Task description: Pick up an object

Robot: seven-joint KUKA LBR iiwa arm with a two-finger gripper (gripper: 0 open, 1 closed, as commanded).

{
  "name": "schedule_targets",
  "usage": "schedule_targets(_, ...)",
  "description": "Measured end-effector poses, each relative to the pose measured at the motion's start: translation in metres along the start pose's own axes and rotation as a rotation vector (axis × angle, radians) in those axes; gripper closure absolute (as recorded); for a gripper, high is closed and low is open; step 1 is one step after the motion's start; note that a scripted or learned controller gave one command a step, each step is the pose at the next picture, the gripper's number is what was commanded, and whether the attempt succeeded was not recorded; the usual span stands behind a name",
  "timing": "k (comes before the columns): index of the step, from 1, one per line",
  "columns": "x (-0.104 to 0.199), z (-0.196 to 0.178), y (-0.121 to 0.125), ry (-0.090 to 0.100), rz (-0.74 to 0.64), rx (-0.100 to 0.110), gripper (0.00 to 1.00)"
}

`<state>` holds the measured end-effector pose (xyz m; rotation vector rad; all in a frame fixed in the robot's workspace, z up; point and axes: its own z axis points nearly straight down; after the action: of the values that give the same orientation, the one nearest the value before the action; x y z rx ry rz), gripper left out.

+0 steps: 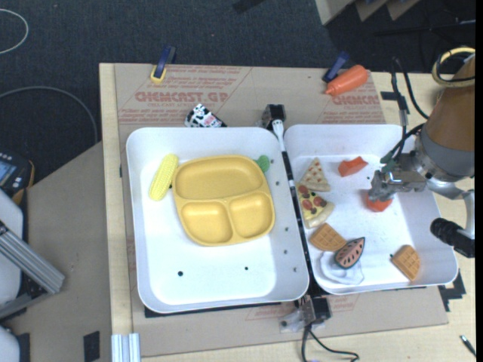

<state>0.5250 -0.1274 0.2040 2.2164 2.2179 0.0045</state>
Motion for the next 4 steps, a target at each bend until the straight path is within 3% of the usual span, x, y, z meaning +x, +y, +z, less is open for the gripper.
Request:
schedule_targets(1, 0.0, -0.022, 0.001, 0.0, -0.001, 0.001, 1.0)
schedule_targets(2, 0.052, -0.029, -0.013, 0.005, -0.005, 0.008, 1.0)
schedule_targets(3, 0.083, -0.021, -0.02, 0.005, -0.003, 0.01, 1.0)
schedule_targets(4, 0.085, -0.012, -0.013, 0.003, 0.0, 0.01, 1.0)
